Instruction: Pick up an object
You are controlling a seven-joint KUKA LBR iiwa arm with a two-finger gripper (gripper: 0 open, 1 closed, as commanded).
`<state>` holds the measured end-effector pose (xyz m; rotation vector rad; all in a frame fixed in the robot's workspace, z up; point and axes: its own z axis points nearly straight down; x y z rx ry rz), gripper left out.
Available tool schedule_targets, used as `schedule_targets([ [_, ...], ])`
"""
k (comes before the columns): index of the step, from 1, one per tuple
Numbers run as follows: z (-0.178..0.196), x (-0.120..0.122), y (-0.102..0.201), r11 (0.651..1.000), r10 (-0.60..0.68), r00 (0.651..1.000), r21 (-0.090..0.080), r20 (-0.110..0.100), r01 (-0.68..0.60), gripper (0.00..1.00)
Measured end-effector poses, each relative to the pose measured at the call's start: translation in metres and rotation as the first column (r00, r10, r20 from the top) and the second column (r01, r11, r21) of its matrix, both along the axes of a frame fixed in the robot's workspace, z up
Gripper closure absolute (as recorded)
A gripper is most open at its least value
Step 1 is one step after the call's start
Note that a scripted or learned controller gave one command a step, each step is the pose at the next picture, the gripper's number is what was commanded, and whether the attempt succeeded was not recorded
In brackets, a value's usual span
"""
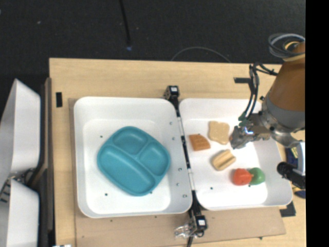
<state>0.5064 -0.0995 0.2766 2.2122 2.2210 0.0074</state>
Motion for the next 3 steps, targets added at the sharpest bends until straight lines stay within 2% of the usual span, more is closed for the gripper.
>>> schedule_targets([
  [1,-0.014,0.036,0.034,1.0,0.001,1.0,0.0,-0.006,-0.001,1.0],
  [2,-0.012,0.076,0.078,1.0,0.003,1.0,0.002,-0.004,-0.003,1.0],
  [3,-0.03,0.105,0.12,1.0,0.002,1.0,0.001,-0.006,-0.002,1.0],
])
